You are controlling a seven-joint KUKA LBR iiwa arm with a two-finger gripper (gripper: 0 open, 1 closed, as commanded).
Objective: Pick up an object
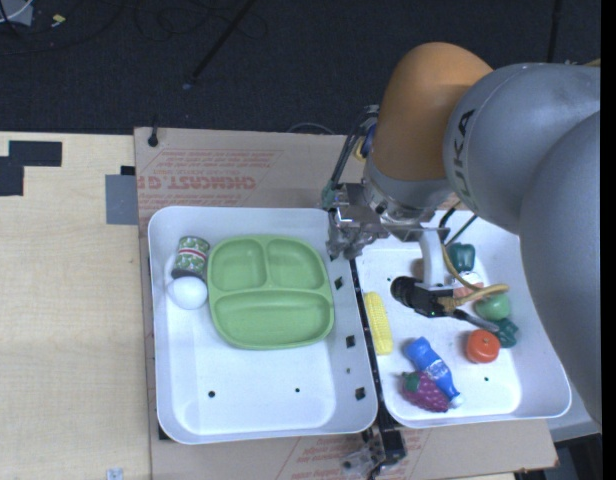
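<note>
The claw hangs over the dividing rims where the two bins meet, near their far edge. From this angle I cannot tell whether it is open or closed, and nothing can be seen gripped in it. No single object is named, so the candidates matter. The nearest is the yellow toy corn cob, lying along the left edge of the right white bin. A blue plastic bottle and a purple bunch of toy grapes sit touching near that bin's near edge, and an orange round toy fruit lies towards its right edge. In the left white bin, a green divided plastic plate fills the middle, with a small green-labelled can and a white egg-shaped ball by the left edge. The main risk, as I judge it, is a straight descent landing on the rims. The cob also lies tight against the wall, leaving little room on that side. The bottle and grapes could be nudged together.
</note>
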